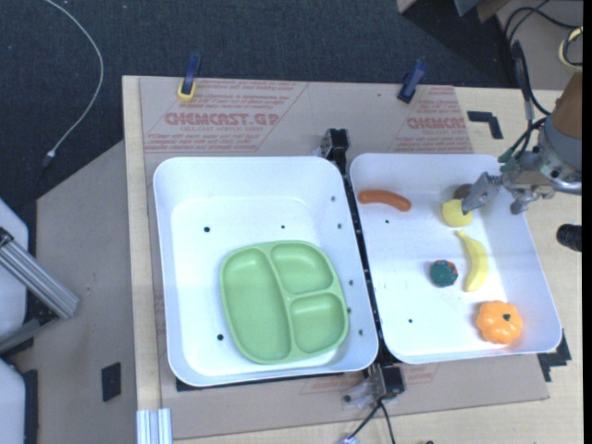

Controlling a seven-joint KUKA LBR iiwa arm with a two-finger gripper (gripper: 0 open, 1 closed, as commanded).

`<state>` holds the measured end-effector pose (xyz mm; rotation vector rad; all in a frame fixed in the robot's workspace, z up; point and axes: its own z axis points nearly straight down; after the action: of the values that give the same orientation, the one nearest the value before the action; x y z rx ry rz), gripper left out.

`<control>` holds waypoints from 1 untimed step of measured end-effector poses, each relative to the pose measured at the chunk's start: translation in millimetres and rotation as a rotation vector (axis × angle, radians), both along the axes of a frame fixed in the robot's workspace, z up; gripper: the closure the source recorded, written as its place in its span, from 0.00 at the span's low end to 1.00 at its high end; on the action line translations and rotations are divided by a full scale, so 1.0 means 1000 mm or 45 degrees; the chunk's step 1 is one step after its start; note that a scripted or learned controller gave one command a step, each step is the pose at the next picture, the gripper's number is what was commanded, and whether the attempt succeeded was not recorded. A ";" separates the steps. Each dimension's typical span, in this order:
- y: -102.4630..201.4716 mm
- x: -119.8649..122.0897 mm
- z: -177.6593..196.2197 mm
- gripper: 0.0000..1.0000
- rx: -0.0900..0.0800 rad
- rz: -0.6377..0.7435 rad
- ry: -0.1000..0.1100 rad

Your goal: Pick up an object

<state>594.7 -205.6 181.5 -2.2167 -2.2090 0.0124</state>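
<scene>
Gripper [497, 192] hangs over the far right corner of the right bin [407, 336], fingers spread, one tip just beside a small yellow lump [455, 214], apparently lining up on it. In the left bin [176, 248] lies a green divided plate [280, 300]. Loose for picking in the right bin: banana [475, 261], orange pumpkin [499, 323], orange sausage [384, 199], teal ball [444, 272].

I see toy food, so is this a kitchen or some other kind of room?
Probably a robot lab, not a kitchen. Two white bins sit on a board clamped with clips, cables run across the dark carpet, and a robot pincer reaches over the toy banana.
</scene>
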 end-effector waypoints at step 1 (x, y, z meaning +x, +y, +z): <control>0.001 0.004 0.009 0.00 -0.004 0.005 -0.019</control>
<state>598.3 -205.0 190.1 -2.2218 -2.2222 -0.0001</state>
